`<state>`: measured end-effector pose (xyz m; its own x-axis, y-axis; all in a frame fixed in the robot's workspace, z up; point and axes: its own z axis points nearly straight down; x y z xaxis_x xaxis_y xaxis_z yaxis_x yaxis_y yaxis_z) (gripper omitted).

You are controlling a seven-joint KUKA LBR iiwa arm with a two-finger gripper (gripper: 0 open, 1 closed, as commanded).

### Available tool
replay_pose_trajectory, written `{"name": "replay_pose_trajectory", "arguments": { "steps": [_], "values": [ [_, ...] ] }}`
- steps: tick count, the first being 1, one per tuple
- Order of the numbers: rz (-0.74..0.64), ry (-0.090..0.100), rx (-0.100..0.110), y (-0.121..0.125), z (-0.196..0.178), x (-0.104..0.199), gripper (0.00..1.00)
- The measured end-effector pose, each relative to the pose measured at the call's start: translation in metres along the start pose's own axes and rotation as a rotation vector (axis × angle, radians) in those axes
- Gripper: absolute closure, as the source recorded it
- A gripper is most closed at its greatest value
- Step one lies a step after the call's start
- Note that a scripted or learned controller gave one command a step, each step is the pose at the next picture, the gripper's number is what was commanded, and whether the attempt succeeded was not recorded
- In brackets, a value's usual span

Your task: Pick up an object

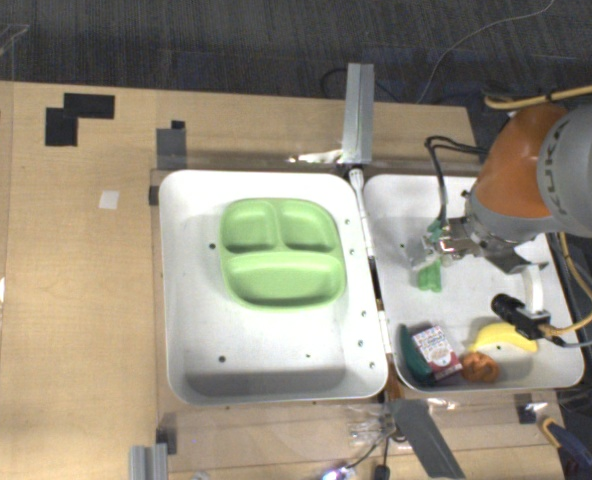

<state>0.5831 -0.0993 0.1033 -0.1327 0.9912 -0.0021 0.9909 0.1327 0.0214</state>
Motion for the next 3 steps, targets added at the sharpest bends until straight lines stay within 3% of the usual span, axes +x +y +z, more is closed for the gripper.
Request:
{"name": "replay_pose_trajectory", "arguments": {
  "steps": [1,2,3],
  "values": [
    [0.095,0.000,0.015,0.025,-0.115,0.045,1.00],
    [0.154,-0.001,0.015,0.056,-0.225,0.010,1.00],
    [-0.031,0.002,0.018,-0.011,-0.130,0.044,1.00]
  ]
}}
